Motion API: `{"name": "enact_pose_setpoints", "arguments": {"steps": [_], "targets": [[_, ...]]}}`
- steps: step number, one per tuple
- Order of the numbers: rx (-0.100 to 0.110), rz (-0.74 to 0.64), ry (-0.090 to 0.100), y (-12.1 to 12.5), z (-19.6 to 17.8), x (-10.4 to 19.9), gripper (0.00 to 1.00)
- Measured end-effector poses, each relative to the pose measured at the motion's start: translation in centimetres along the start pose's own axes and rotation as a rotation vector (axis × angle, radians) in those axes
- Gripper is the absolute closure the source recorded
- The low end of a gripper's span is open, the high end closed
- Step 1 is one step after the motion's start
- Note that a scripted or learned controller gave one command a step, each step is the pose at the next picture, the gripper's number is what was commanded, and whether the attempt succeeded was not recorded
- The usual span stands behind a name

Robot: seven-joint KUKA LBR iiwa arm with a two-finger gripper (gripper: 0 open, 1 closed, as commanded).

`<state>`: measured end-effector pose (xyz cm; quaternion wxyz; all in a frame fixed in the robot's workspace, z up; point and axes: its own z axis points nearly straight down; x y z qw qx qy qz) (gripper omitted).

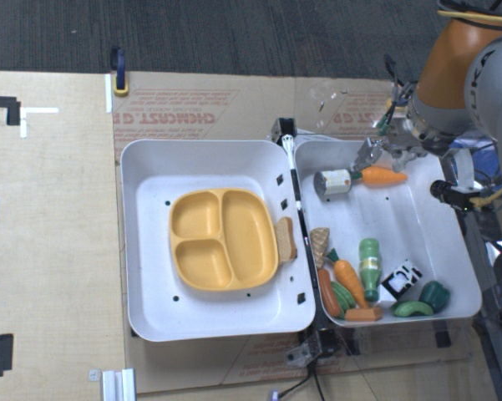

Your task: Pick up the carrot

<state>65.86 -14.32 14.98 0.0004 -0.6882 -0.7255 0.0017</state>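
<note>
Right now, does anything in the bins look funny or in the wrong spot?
Yes. A slice of bread leans on the rim of the yellow plate, half off. The toy food is heaped in the right bin's near corner.

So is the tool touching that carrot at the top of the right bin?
Cannot tell. In the camera view the tool overlaps the green end of the carrot, but the slant hides any contact or gap.

Lighting's pretty even and bright, looks like it comes from overhead. The two shallow white plastic bins (142, 307) are close to blown out, with only soft shadows along their inner walls. The yellow three-section plate (224, 239) has a mild sheen. The dark carpet floor (234, 15) is dim and grainy. Overall a bit soft, low-res, small stuff smears.
</note>
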Motion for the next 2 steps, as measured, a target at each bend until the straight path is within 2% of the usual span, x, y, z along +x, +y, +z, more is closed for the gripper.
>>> {"name": "enact_pose_setpoints", "arguments": {"steps": [1,2], "targets": [[0.001,-0.063,0.004,-0.31,5.82,-6.70,0.00],[0.004,-0.065,0.005,-0.31,4.88,-6.58,1.00]]}}
